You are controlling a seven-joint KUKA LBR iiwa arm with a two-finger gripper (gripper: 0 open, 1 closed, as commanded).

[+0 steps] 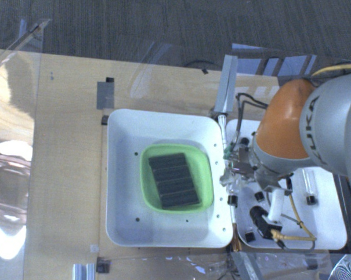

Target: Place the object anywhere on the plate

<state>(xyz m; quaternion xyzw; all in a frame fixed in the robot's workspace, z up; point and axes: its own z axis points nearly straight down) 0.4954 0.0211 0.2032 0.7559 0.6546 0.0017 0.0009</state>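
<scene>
We see the end effector (239,171) low over the near edge of the right bin (328,227), tucked under the orange-banded wrist. We can't tell whether it is released or clenched, and nothing shows in its grasp.

The task's thing, a dark ridged block (174,180), is well off to the view-left of the end effector, past the wall between the bins. It lies flat in the green plate (148,164), which sits in the left bin (121,163). The block is tilted a bit against the plate's sides and is fully inside the rim. We'd judge the placing done, or nearly.

Handling, our guess:
- **Stiffness:** a flat slab with cross ribs, probably rigid plastic or firm rubber.
- **Weight:** light, and not fragile.
- **Surface:** matte, and the ribs should resist slipping.
- **Where to grip:** across the short width near the middle, closing on the long edges; the long way looks too wide.
- **Risk:** it lies low in the plate, so a descent near the raised rim could catch.

Both bins rest on the pale worktop (58,160).
</scene>
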